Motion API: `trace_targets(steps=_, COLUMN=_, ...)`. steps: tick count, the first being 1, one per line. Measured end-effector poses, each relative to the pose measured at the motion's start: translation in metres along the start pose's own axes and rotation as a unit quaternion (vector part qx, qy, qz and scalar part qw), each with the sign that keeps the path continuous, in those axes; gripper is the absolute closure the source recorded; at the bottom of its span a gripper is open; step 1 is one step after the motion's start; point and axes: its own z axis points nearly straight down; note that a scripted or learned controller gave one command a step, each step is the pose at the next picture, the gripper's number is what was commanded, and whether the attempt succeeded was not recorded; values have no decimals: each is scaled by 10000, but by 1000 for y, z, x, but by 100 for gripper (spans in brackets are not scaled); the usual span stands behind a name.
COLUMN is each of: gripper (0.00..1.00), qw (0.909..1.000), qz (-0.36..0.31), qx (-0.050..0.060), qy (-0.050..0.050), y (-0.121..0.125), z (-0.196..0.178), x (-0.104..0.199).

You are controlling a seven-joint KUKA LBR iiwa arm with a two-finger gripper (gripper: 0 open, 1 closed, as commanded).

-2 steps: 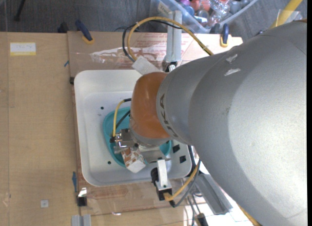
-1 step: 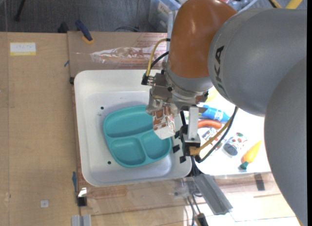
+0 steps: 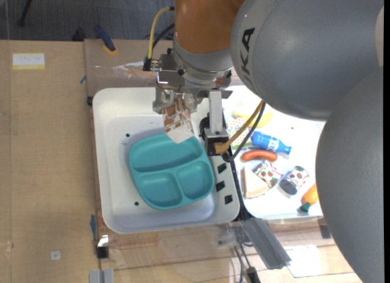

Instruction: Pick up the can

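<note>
The can (image 3: pixel 293 179) lies on its side in the right bin (image 3: pixel 286 210), a small white can with red marks and a dark end, near the bin's front right. My gripper (image 3: pixel 175 106) hangs over the left bin (image 3: pixel 108 154), far to the left of the can. Between its fingers it grips a brown-and-white packet (image 3: pixel 176 124), which dangles just above the back edge of a teal divided tray (image 3: pixel 170 175).
Around the can lie a patterned carton (image 3: pixel 265 169), a red sausage (image 3: pixel 261 155), a blue bottle (image 3: pixel 272 142), a pale wedge (image 3: pixel 253 186) and an orange carrot (image 3: pixel 309 196). The arm's large grey body covers the right bin's back part.
</note>
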Motion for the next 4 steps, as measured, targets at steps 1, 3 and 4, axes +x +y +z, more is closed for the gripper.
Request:
trace_targets(steps=1, gripper=100, qw=9983, qz=-583, qx=6, qy=-4, y=58, z=70, x=10)
trace_targets(steps=3, gripper=100, qw=9863, qz=-1647, qx=-22, qy=-3, y=95, z=56, x=-10)
trace_targets(steps=4, gripper=100, qw=9791, qz=-2033, qx=-21, qy=-4, y=94, z=47, x=-1)
